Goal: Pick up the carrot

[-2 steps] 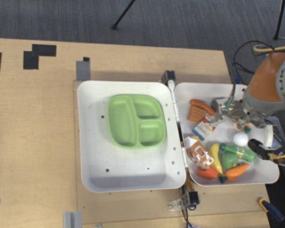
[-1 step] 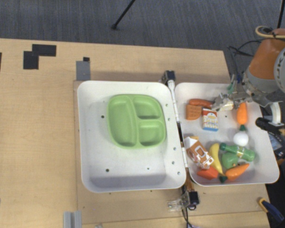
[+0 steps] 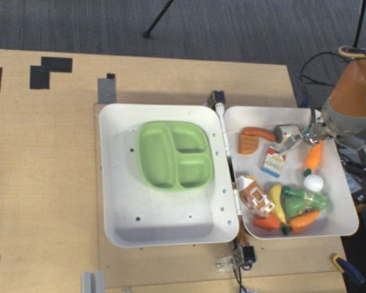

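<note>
While the arm reaches in from the right, its gripper point(image 3: 306, 136) sits low over the right bin point(image 3: 348, 224), top-right area, just above/left of the carrot point(image 3: 314, 155). Prob. lined up for a grab. Can't tell if it's open or closed on anything; carrot looks free, lying on the bin floor.

Carrot: short, orange, small green top toward the gripper, tapered end pointing down at the white egg point(image 3: 313, 182) just below. Near the bin's right wall, apart from the toy-food pile at the bottom. A 2nd orange veg point(image 3: 305, 220) lies in that pile, easy mix-up. Left bin point(image 3: 113, 182) holds a green divided plate point(image 3: 174, 154).
</note>
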### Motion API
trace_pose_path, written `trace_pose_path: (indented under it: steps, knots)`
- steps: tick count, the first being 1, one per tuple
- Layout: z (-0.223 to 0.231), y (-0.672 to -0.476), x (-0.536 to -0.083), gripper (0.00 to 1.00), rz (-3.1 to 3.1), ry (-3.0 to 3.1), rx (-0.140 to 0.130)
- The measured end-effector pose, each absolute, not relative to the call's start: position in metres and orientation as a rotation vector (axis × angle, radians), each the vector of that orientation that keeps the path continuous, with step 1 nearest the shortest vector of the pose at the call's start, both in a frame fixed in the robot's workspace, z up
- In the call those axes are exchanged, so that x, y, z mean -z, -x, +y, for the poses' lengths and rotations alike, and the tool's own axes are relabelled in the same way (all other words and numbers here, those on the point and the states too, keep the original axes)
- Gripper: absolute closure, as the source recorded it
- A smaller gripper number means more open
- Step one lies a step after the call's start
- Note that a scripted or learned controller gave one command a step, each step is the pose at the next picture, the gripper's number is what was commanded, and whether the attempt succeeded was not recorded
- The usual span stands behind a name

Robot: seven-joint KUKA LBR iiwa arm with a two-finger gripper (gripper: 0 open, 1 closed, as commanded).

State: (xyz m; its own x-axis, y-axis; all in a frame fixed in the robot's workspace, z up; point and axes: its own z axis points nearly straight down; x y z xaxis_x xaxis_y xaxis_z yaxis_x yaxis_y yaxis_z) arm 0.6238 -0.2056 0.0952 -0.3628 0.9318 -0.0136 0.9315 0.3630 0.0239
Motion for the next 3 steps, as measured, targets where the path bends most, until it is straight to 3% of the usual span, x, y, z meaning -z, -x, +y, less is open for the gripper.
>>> trace_pose_path:
  steps: [1, 2, 3]
  knots:
    - [-0.204, -0.625, -0.106, 1.0, 2.576, -1.757, -0.022]
    - [-0.208, -0.488, -0.087, 1.0, 2.687, -1.616, 0.0]
    - [-0.208, -0.49, -0.087, 0.0, 2.68, -1.613, -0.002]
